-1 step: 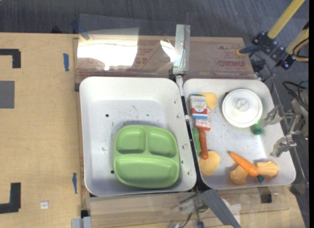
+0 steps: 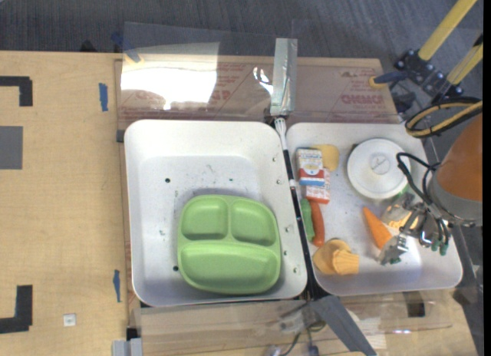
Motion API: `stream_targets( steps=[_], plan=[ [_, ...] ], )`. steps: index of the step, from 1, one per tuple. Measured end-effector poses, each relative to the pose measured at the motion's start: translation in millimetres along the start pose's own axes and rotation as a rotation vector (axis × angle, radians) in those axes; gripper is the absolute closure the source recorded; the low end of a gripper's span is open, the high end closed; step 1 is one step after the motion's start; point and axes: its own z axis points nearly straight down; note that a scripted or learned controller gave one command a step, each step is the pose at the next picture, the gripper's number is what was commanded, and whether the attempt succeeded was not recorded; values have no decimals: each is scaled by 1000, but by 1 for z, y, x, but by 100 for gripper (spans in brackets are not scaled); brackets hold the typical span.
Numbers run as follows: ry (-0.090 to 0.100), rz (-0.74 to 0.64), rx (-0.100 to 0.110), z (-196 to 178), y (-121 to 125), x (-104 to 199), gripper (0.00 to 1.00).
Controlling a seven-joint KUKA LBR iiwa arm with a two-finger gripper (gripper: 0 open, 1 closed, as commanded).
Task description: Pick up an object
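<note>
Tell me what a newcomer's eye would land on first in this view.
Probably the green divided tray, lying alone in the left bin. Next, the clutter in the right bin: a round white lid at the back, an orange carrot-like piece, and the gripper low over its right side.

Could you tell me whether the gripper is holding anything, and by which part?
It cannot be told: the gripper sits low beside the orange carrot.

Arm reaches in from right, wrist angled down-left, gripper [image 2: 400, 244] low.
</note>
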Motion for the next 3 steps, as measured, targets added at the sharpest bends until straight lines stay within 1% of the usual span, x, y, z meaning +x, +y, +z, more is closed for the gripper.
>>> stream_targets(
  steps=[1,2,3],
  plan=[
    [-5,189,0,12,38,31,0],
    [-4,538,-2,11,81,50,0],
    [-1,844,-3,12,79,42,0]
  ],
)
